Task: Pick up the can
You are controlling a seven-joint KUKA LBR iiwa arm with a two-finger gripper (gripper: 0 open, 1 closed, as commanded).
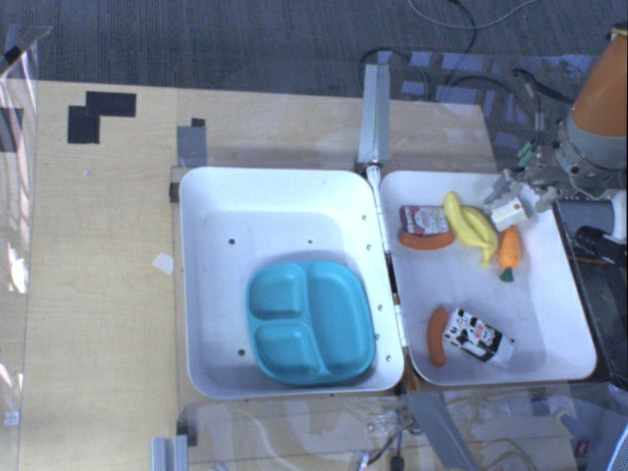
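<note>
Light wood bench [98, 292] fills the left and near side. Black tape patches [96, 114] sit at its far left. Dark grey carpet [216, 23] runs along the far edge, with a thin white cable [461, 8] looped on it at far right. Even, soft lighting overhead.

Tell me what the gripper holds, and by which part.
Nothing that I can see. The gripper hovers at the right bin's top right corner, beside the banana and carrot; the can lies apart, untouched.
</note>
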